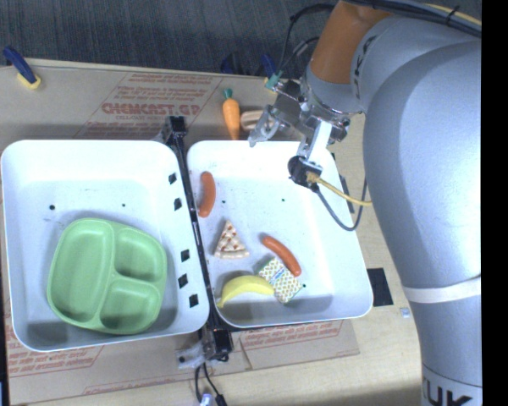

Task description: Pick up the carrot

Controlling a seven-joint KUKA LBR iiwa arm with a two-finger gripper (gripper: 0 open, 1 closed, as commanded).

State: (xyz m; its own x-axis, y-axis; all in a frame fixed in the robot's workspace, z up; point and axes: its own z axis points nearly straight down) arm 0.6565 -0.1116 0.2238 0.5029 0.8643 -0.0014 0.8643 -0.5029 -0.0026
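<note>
Here the carrot (230,117) lies outside both bins, on the cardboard-covered worktop (135,100) just behind the back rim of the right bin (339,227), close to where the two bins meet. Its long axis runs roughly front to back, green top pointing away from the bins and orange tip toward the rim. The gripper (267,129) hangs just to the carrot's right, near that rim and very close to the carrot, though whether it touches is unclear. I cannot tell how wide it is set; nothing is visibly held. The coming move probably calls for a short shift left, turned to close across the carrot's width. Two sausages (207,193), a pizza slice (230,241) and a banana (245,288) lie in the right bin, clear of that path.
</note>
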